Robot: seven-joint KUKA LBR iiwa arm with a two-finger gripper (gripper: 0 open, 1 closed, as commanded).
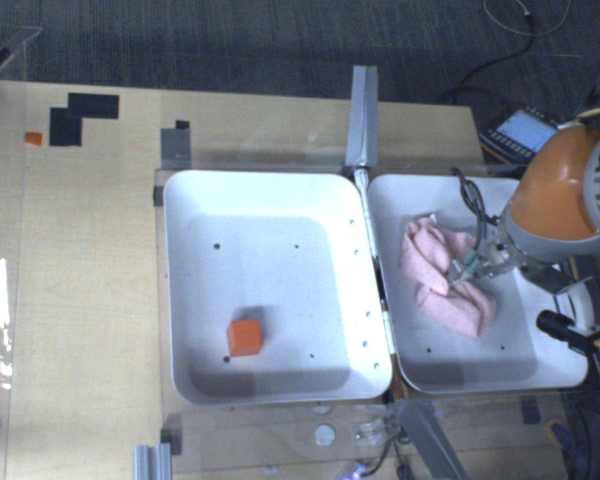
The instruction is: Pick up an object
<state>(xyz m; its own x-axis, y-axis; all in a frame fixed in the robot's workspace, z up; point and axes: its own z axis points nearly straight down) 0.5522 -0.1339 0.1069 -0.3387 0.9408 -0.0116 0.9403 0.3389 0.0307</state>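
Observation:
A crumpled pink cloth (pixel 435 273) lies in the right bin (pixel 450 368), stretched from its upper middle toward the lower right. My gripper (pixel 470 268) is down at the cloth's right side, its fingertips pressed into the folds. The arm's grey wrist and orange band (pixel 555 193) reach in from the right above it. An orange cube (pixel 245 337) sits in the left bin (pixel 260 208), near its lower left part, far from the gripper.
A metal divider rail (pixel 363 128) runs between the two bins. Black blocks (pixel 78 116) and a small orange piece (pixel 33 139) lie on the wooden bench at the far left. Cables and a device (pixel 525 133) lie beyond the right bin.

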